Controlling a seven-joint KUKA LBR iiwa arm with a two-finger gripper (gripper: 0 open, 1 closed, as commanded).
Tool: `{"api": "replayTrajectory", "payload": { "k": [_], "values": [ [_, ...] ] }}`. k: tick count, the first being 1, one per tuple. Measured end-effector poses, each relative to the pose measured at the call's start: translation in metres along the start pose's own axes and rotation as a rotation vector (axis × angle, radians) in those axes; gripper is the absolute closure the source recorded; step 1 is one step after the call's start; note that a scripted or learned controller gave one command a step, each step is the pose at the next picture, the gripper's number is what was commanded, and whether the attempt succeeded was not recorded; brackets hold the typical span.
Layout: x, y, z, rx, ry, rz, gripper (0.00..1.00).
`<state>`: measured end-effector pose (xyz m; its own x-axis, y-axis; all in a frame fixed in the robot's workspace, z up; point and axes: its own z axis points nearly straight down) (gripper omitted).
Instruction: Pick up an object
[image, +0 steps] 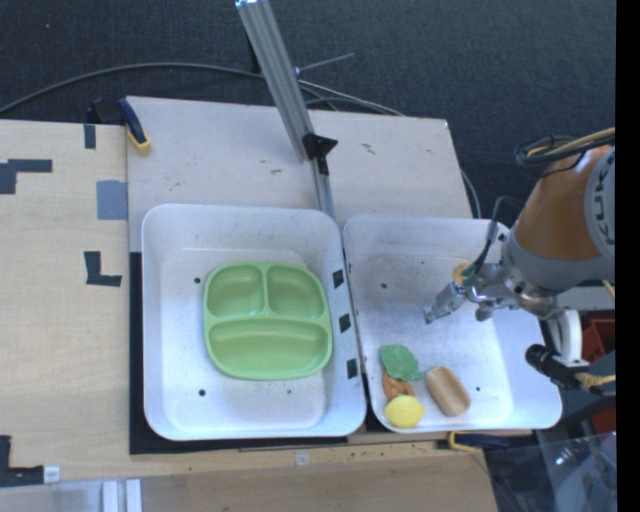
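Note:
My gripper (457, 313) hangs over the middle of the right bin (420, 245), its fingers spread and nothing between them. Below it, in that bin's front left corner, lie a tan bread roll (447, 390), a yellow lemon (404, 411), a small orange carrot piece (397, 385) and a green leafy piece (400, 360). These objects sit close together, well clear of the fingertips. The grey arm with its orange band (565, 215) reaches in from the right.
A green divided plate (267, 320) lies in the left bin (160, 300). A grey metal pole (285, 85) slants up from the ridge between the bins. A blue and yellow clamp (133, 124) sits at the bench's far left corner.

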<state>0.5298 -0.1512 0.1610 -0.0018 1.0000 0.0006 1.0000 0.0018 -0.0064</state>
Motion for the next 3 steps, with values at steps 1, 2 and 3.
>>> {"api": "replayTrajectory", "payload": {
  "k": [1, 2, 3],
  "values": [
    [0.003, -0.01, 0.06, 0.002, 0.001, 0.0, 0.0],
    [0.003, -0.008, 0.047, -0.002, 0.0, -0.001, 1.0],
    [0.001, 0.002, -0.005, -0.01, -0.002, 0.0, 1.0]
  ]
}}
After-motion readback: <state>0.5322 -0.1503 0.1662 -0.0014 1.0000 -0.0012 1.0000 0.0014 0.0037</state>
